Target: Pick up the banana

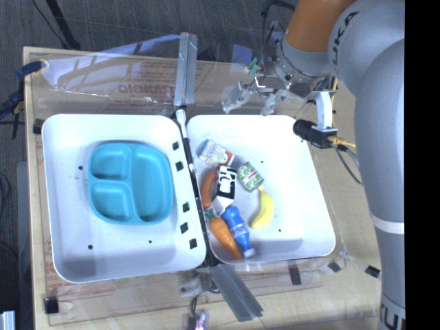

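Note:
The yellow banana [262, 210] lies curved in the right bin [302, 177], just right of the pile of other items. My gripper [251, 102] hangs above the far rim of that bin, well up and away from the banana. Its two fingers [232, 100] are spread apart, open, with nothing between them. The grey arm with its orange band comes in from the upper right.
Left of the banana the right bin also holds a carrot [223, 235], a blue bottle [238, 229], a black-and-white carton [225, 182], a green packet [249, 177] and a white packet [212, 153]. The left bin [62, 205] carries a blue divided tray [130, 183].

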You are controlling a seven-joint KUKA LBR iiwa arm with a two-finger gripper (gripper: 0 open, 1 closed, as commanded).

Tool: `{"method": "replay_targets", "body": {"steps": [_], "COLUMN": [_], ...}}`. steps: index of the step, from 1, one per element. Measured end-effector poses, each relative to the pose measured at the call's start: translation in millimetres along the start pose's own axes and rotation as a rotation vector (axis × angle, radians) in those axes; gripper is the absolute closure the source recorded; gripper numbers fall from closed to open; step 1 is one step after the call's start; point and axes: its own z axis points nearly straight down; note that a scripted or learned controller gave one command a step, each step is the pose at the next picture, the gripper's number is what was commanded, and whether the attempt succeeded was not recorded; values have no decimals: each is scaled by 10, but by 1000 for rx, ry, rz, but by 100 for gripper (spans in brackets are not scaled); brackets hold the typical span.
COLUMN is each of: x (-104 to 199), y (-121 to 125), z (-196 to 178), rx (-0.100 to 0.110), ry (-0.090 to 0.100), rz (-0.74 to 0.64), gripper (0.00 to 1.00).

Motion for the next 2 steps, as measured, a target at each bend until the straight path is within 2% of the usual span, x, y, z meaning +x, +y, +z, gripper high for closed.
{"method": "replay_targets", "body": {"steps": [1, 2], "x": [-233, -40], "y": [-501, -839], "z": [1031, 1853], "rx": [1, 0], "ry": [1, 2], "rz": [35, 35], "gripper": [0, 0]}}
